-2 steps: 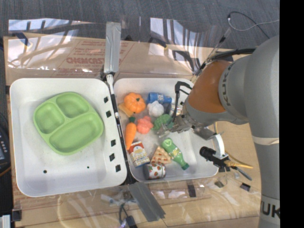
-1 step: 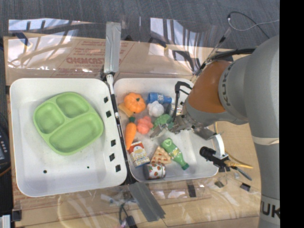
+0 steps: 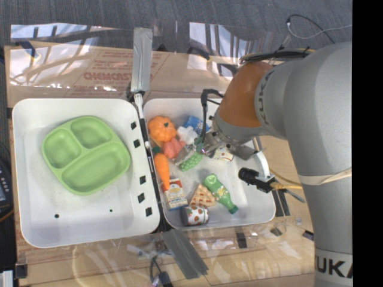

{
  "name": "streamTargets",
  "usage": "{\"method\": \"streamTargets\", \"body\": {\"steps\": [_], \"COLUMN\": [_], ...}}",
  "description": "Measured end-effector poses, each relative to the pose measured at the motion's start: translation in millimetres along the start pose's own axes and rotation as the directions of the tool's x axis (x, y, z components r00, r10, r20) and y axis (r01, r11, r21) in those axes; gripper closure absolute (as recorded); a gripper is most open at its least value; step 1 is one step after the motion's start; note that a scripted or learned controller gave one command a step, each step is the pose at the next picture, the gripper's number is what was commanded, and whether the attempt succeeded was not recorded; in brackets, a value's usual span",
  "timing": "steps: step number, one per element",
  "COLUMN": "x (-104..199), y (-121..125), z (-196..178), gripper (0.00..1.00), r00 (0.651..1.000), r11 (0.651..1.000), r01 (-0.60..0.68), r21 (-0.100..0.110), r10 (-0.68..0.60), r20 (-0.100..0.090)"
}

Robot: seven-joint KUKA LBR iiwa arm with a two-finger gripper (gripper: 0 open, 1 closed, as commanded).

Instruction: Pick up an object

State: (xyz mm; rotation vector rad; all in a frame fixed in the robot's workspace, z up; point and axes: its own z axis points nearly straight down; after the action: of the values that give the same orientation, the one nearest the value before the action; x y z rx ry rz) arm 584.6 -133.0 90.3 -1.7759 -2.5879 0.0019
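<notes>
Grey carpet lay behind the bench (image 3: 72, 64), which carried two white bins side by side. From three o'clock the grey arm (image 3: 311, 124) reached over the right bin (image 3: 263, 211), while the left bin (image 3: 30, 178) held a green divided plate (image 3: 87, 154). At the right bin's centre the claw (image 3: 204, 147) hung low among the toys, just above a green speckled piece (image 3: 190, 162); whether it was spread or pinched could not be told. An orange pumpkin (image 3: 161, 130) sat at ten o'clock, a carrot (image 3: 161, 169) at eight, a green bottle (image 3: 220, 193) at five. Judged from this, the descent onto a toy was in hand; next came closing and lifting straight up.
</notes>
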Motion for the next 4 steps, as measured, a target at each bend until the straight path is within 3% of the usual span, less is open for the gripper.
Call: {"method": "streamTargets", "body": {"steps": [1, 2, 3, 4], "x": [-16.1, 22.7, -40.0, -5.4], "y": [21.7, -26.1, -45.1, -114.8], "z": [-0.6, 0.7, -60.4, -6.0], "gripper": [0.00, 0.00, 0.00, 0.00], "r00": [0.999, 0.987, 0.913, 0.956], "r11": [0.999, 0.987, 0.913, 0.956], "r01": [-0.036, -0.158, -0.407, -0.294], "r21": [0.000, 0.003, 0.000, -0.012], "r10": [0.036, 0.158, 0.407, 0.294], "r20": [0.000, -0.001, 0.001, 0.003]}}
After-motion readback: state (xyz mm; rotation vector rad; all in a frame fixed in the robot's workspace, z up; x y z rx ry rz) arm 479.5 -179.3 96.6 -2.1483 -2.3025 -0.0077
